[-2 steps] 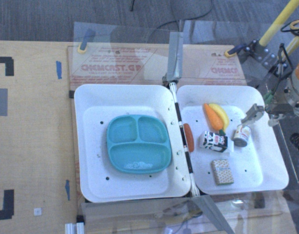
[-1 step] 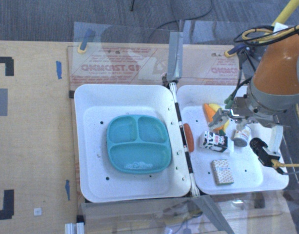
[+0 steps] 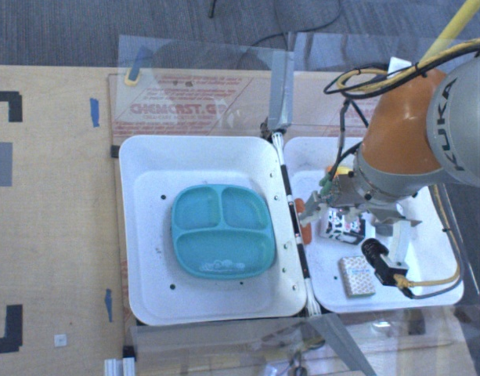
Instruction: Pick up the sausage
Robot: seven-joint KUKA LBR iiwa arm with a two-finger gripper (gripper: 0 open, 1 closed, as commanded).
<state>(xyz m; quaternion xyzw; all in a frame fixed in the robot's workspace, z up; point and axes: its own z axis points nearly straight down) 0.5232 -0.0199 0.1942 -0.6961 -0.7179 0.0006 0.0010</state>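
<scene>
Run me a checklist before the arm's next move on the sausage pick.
1. Arm over the right bin: ok, the wrist sits above its left half.
2. Sausage located: cannot tell; a small orange-red piece by the right bin's left wall may be it, but it is too small to identify.
3. Pincer state: cannot tell, the wrist hides it.
4. Anything held: cannot tell.
5. Nearby clutter: not ok, a speckled block lies in the same bin, below the wrist in the picture.
6. Left bin: ok, it holds a teal divided plate, apart from the arm.
</scene>
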